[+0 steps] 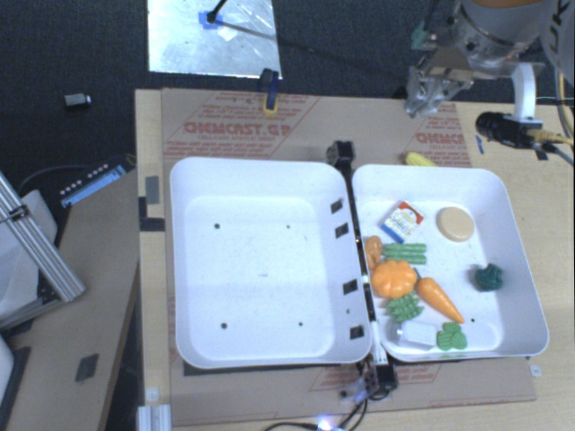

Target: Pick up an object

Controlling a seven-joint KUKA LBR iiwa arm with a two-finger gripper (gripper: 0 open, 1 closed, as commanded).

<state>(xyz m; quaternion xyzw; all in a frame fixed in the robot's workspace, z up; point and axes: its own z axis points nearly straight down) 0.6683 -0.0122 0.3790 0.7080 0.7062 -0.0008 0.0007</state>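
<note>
The right bin (517, 241) holds several toy foods. Among them are an orange pumpkin (393, 278), a carrot (440, 299), a pale round disc (455, 224), a small red and white carton (403, 220), green beans (406, 252) and a dark green broccoli (489, 277). Near its front edge lie a white block (419, 334) and a green leafy piece (452, 337). My gripper (428, 97) hangs well above the bench, beyond the far edge of the right bin, with nothing in it.
The left bin (260, 259) sits beside the right one, joined by black clips (341, 153). A yellow banana (419, 160) lies on the cardboard just past the right bin's far rim. A blue and yellow clamp (268, 91) and a shiny sheet (214, 25) are at the back.
</note>
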